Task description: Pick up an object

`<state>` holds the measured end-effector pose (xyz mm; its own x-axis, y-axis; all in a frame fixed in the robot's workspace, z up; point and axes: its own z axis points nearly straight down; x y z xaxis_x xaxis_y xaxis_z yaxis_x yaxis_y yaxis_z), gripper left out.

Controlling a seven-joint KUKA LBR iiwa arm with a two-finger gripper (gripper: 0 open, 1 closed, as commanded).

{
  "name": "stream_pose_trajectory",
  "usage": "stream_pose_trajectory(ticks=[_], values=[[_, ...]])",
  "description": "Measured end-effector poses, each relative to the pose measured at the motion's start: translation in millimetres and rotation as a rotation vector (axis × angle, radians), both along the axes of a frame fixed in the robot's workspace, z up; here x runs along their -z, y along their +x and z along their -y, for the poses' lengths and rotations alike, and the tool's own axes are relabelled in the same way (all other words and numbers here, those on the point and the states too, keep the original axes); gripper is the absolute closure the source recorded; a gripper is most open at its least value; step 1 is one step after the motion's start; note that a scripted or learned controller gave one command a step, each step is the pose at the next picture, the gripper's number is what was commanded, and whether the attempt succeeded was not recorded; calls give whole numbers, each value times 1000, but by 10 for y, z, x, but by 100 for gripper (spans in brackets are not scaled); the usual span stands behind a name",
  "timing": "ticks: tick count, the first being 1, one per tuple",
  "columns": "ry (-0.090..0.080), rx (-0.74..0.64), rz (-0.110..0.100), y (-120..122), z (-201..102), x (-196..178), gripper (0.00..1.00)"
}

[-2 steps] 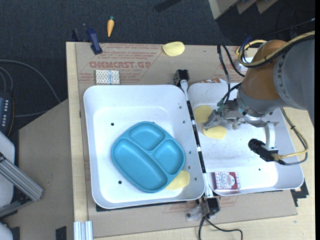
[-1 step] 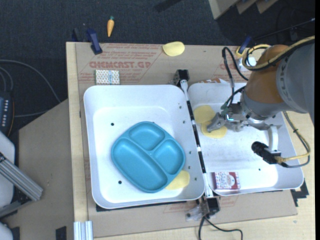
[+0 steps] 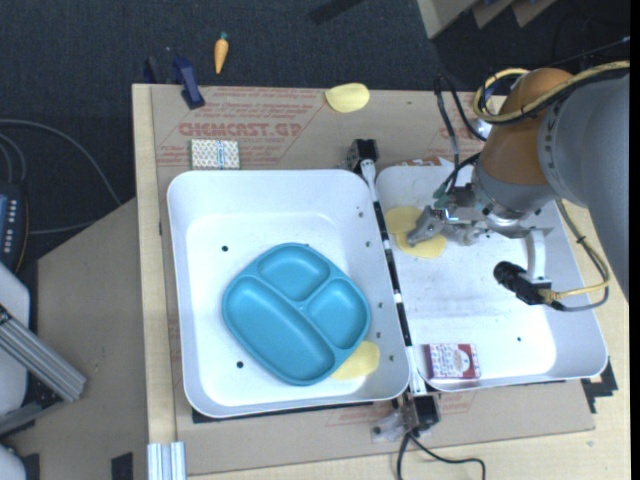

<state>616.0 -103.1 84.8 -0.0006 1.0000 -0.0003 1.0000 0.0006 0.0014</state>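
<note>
From the overhead camera I see my arm reaching in from the right, over the right bin, with my gripper low at that bin's left edge, near its far-left corner. My fingers sit close together, only a narrow gap between them, and their tips are down on a flat yellow piece that lies against the bin's left wall. I touch it, but whether it is really pinched between the fingers I cannot tell (the tips and the piece blur together there).

At the near edge of the same bin, towards its near-left corner, lies a small red-and-white packet, well apart from my gripper.

The left bin carries a blue divided tray around its middle, and a second yellow piece peeks out from under the tray's near-right side, by the bin's near-right corner.

On the bench beyond the bins, a yellow lemon-like object sits at the far edge, and a patterned packet lies just past the left bin's far-left corner.
</note>
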Motion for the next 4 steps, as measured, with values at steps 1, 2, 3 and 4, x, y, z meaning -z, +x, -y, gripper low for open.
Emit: stream_pose_trajectory(ticks=[1,2,3,4], values=[[1,1,-8,489,80,-40,0],[-2,0,1,518,-108,-25,0],[-2,1,1,336,29,-16,0],[-4,0,6,350,32,-135,100]])
